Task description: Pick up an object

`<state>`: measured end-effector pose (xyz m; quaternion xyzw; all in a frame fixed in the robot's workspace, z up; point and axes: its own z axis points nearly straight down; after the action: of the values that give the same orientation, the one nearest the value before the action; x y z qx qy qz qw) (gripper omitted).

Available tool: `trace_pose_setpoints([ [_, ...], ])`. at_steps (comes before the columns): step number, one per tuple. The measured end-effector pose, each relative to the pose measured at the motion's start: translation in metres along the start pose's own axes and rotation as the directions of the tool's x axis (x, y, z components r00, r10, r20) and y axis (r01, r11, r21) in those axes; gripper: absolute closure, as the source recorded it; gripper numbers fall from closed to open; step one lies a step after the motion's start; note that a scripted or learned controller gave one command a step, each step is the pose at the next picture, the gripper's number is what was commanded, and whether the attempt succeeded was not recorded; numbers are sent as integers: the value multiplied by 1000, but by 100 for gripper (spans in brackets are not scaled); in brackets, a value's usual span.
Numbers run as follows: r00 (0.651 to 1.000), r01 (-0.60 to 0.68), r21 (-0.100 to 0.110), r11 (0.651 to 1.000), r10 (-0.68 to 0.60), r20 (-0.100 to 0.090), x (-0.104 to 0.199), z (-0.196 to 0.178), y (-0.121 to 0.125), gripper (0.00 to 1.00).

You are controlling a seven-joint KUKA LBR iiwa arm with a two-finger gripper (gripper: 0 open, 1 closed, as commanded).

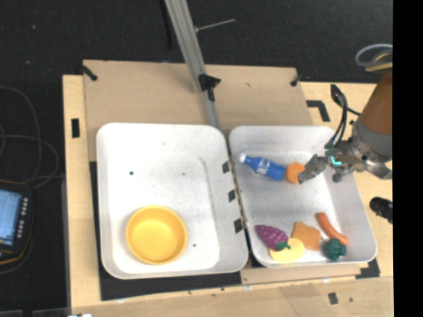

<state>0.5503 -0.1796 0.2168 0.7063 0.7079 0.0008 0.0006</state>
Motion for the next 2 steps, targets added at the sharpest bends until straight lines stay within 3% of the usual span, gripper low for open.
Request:
trace_pose_setpoints([
  [2,1000,-3,5,1000,3,2,1,85,2,0],
])
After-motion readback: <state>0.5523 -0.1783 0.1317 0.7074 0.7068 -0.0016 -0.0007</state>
